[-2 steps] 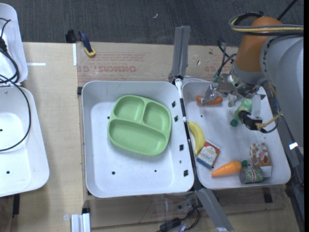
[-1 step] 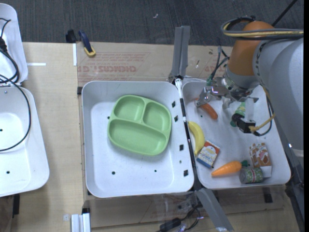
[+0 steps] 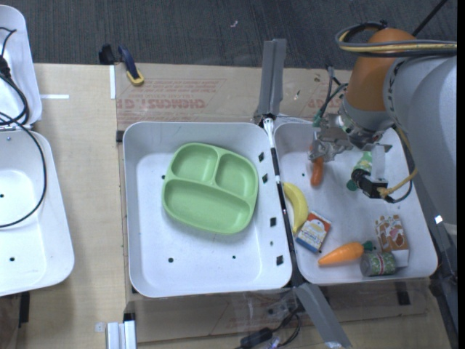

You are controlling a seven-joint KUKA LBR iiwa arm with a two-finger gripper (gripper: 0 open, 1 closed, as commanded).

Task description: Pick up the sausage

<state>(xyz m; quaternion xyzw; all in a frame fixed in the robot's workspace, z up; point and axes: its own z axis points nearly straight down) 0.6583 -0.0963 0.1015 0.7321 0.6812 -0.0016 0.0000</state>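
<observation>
In the left bin (image 3: 138,217) a green three-compartment plate (image 3: 211,187) is seen lying flat. In the right bin (image 3: 421,264), a banana (image 3: 296,203) is laid along the left wall, with a small carton (image 3: 314,233), a carrot (image 3: 340,254) and a can (image 3: 379,263) nearer. At the far side, the sausage (image 3: 317,172) is gripped upright between the fingers of the gripper (image 3: 320,156).
</observation>
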